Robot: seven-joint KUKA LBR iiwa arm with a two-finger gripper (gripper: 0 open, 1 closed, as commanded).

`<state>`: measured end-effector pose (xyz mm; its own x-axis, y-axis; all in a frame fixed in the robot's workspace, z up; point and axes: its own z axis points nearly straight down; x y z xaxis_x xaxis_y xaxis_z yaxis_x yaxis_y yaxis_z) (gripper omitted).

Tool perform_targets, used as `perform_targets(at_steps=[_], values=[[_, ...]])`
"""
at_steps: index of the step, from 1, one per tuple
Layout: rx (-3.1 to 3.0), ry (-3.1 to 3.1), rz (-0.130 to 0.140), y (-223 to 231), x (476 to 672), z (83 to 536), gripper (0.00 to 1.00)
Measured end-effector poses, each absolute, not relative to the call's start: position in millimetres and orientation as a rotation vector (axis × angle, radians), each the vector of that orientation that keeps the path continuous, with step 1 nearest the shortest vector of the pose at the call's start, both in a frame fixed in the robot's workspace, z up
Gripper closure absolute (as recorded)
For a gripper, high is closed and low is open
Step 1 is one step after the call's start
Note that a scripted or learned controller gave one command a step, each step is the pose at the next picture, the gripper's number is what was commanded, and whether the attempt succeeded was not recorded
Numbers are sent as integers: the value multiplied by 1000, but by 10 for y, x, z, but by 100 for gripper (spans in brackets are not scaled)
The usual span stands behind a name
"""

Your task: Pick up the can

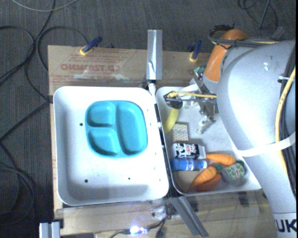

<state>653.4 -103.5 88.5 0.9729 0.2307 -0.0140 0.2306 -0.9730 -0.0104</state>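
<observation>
The can [234,171], greenish with red marks, lies on its side in the near right corner of the right bin [188,191]. It rests against two orange carrots [208,176]. My gripper [206,117] hangs over the far part of the same bin, well behind the can and apart from it. The bulky grey arm [258,98] with its orange band [214,63] covers the bin's right side.
A yellow banana [171,119], a small patterned packet [181,131], a cow-print carton [185,149] and a blue bottle [187,164] lie in the right bin left of the can. A blue divided plate [116,128] sits in the left bin [69,182].
</observation>
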Motion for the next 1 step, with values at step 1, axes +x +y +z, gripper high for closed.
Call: perform_targets(at_steps=[1], values=[[-3112,-362,23,-1036,6534,885,0]])
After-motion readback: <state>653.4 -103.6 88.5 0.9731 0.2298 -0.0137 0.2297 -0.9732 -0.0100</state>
